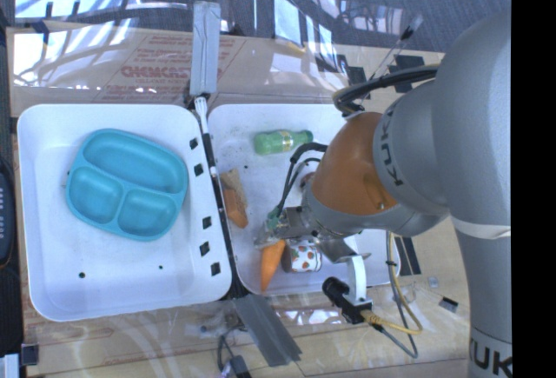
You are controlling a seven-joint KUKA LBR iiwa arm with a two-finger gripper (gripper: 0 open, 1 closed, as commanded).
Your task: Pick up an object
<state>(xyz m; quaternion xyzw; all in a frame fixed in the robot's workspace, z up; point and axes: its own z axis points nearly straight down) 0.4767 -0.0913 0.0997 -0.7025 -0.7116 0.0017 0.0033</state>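
The robot's claw (pixel 280 233) is low in the right bin (pixel 233 129), just above the carrot (pixel 271 263). Nobody can tell if it is squeezing. A green bottle (pixel 281 141) lies farther back.

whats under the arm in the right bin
Beside the wrist, the right bin shows a green bottle, an orange carrot, a brownish piece and a small patterned cup. The arm covers the bin's right half, so anything there is hidden.
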